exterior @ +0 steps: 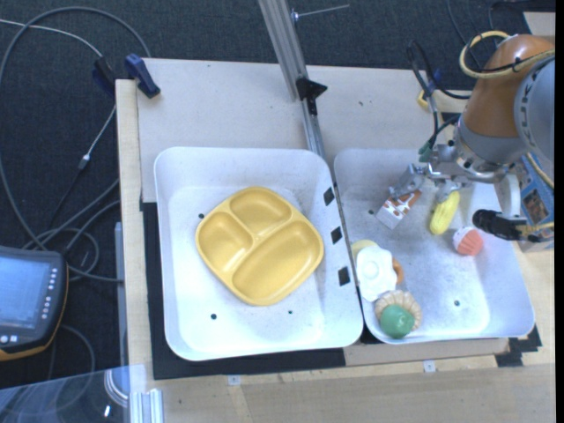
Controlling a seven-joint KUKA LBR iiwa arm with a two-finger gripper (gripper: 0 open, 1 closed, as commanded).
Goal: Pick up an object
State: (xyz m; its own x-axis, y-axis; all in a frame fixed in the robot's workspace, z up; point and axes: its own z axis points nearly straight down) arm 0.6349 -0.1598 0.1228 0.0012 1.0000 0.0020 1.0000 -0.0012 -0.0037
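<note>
My gripper [421, 174] hangs low over the back of the right bin [502, 311], below the grey wrist and orange band. Just in front of it to the left lies a small white and orange object [397, 206]; I cannot tell if they touch. A yellow banana-like toy [443, 212] rests just right of that, under the wrist. A pink and orange toy [467, 241] sits further right. Toward the bin's front left corner lie a fried-egg toy [374, 267] and a round green and tan toy [397, 315].
The left bin [176, 183] holds a yellow divided plate [260, 245]. A metal pole [286, 33] slants down to the gap between the bins. Cables and a tablet [26, 298] lie on the floor at the left.
</note>
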